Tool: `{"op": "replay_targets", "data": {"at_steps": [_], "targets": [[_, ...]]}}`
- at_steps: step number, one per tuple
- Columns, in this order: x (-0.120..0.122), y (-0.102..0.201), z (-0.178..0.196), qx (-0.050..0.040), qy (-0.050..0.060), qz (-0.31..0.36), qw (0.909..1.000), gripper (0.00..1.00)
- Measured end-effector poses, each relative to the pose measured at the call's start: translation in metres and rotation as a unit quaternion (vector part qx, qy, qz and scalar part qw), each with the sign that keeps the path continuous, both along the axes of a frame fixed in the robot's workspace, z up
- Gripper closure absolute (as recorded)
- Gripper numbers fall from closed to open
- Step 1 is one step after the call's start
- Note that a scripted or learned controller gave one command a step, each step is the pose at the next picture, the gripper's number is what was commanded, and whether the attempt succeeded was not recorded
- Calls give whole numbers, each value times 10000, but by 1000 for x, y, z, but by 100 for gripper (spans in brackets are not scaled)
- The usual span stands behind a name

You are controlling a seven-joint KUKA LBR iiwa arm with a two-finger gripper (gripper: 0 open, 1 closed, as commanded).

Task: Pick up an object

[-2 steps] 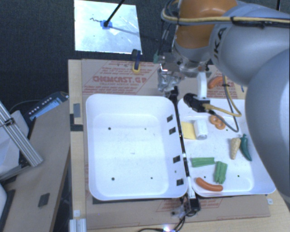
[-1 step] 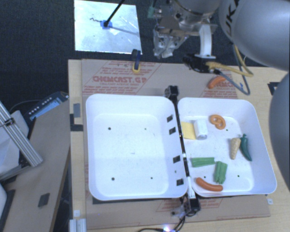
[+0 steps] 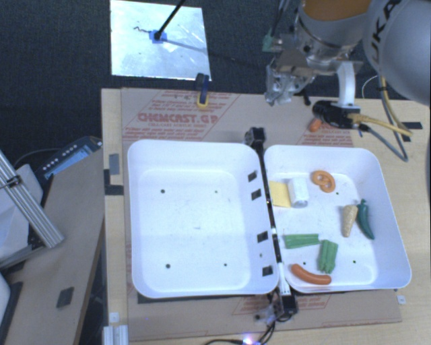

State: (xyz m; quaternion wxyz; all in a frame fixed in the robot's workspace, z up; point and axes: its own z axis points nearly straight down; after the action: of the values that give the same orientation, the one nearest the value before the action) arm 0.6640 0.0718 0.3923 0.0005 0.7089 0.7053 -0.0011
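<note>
While metal two-finger gripper hangs above bench, state unclear, small white cylinder probably light, rigid; grasp mid-body.

The arm is a rounded grey casing with an orange band and part of a dark printed letter on its shell. Below the band sits a silvery metal wrist. The tool is pale metal, with thin cables along it.
</note>
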Motion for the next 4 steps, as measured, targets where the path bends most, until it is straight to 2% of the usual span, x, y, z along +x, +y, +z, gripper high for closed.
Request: {"op": "replay_targets", "data": {"at_steps": [1,2,3,4], "targets": [[5,-58,-28,2,-8,8,10000,100],[-44,-25,-82,17,28,51,10000,100],[-84,17,-78,18,5,60,10000,100],[-66,67,-32,25,-38,70,10000,100]]}}
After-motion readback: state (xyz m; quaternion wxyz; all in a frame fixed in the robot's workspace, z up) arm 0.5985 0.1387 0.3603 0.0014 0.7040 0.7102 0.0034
